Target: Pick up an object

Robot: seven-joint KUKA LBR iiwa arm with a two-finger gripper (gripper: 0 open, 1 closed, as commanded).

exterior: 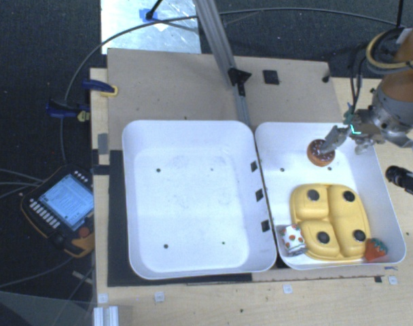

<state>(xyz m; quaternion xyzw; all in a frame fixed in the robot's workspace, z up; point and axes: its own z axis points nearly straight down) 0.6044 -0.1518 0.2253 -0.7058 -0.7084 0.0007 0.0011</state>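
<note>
My gripper (343,148) hangs over the far part of the right bin (388,202), open, with nothing between its fingers. A small brown round object (320,153) lies on the bin floor right at the tip of the left finger (334,140). Nearer the front lies a large yellow four-lobed object (330,221) with black dots. A small white and red cube (292,240) rests against its left front side. A red strawberry-like piece (376,249) sits in the front right corner.
The left bin (128,182) stands beside the right one, sharing a middle rim. A grey pole (217,32) slants across the back of the bench. A handheld pendant (60,206) lies on the floor at the left.
</note>
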